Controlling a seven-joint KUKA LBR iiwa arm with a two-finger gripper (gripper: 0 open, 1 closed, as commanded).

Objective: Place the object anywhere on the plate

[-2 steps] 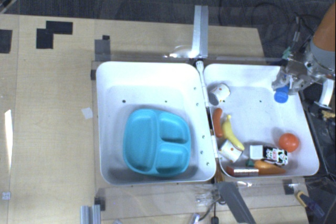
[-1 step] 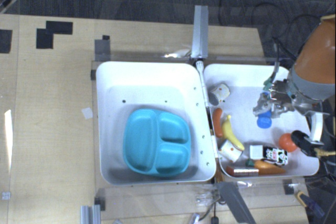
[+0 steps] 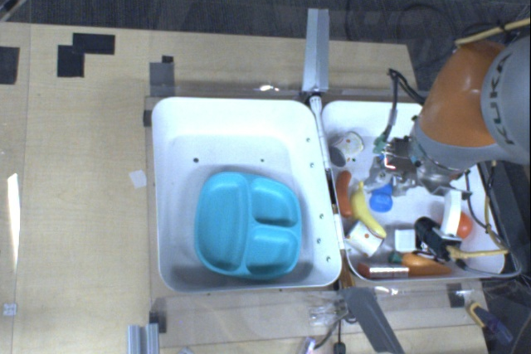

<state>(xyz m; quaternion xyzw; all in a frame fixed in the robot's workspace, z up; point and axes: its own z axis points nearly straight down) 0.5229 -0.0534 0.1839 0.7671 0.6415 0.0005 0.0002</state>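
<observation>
On the wooden desk (image 3: 75, 178), the left bin (image 3: 224, 124) holds a blue plate (image 3: 247, 223) with three compartments, lying toward the near side. In the right bin (image 3: 365, 116), objects lie clustered: a yellow banana (image 3: 367, 214) leaning against an orange carrot-like piece (image 3: 343, 193), with a small blue object (image 3: 381, 200) just beside it. The arm (image 3: 469, 108) reaches over this bin, its gripper (image 3: 397, 170) low above the blue object; whether its fingers are open or closed cannot be told.
</observation>
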